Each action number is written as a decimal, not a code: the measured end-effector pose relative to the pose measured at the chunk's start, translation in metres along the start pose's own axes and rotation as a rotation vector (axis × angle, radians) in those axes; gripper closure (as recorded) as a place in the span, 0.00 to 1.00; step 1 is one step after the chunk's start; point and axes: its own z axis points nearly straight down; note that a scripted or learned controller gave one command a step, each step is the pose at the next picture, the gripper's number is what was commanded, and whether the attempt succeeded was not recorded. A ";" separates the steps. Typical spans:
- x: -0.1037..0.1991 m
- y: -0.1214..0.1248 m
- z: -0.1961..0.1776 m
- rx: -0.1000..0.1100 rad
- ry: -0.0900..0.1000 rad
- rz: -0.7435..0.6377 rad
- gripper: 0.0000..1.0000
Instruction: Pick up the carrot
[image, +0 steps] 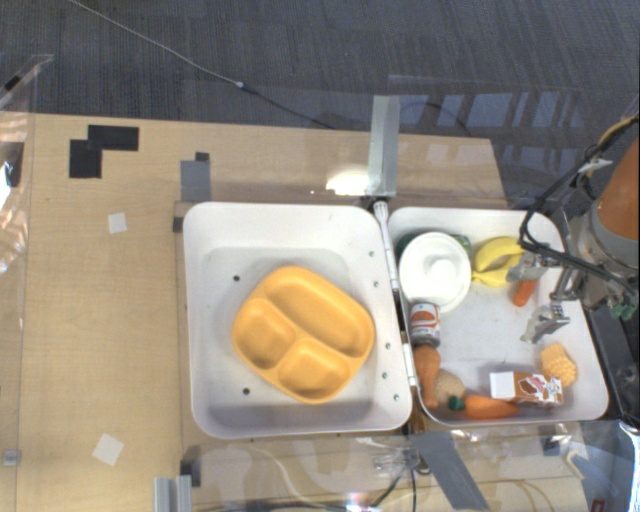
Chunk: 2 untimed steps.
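Note:
A carrot (488, 406) with a green top lies along the front wall of the right bin (500, 335). A second orange, carrot-like piece (427, 368) lies by that bin's left wall. A short orange piece (522, 292) rests below the banana (495, 257). My gripper (538, 296) hangs over the right side of this bin, open, with one finger (527, 268) near the banana and the other toward the front. The short orange piece sits at the mouth of the gap and is not clamped.
The right bin also holds a white bowl (435, 268), a small can (424, 322), a tan lump (449, 385), a small carton (527, 387) and a yellow waffle-like piece (558, 362). A yellow divided plate (303, 332) lies in the left bin (215, 300).

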 end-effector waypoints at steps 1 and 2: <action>0.020 -0.031 0.102 0.003 -0.008 -0.109 0.00; -0.011 -0.037 0.120 0.001 -0.003 -0.119 0.00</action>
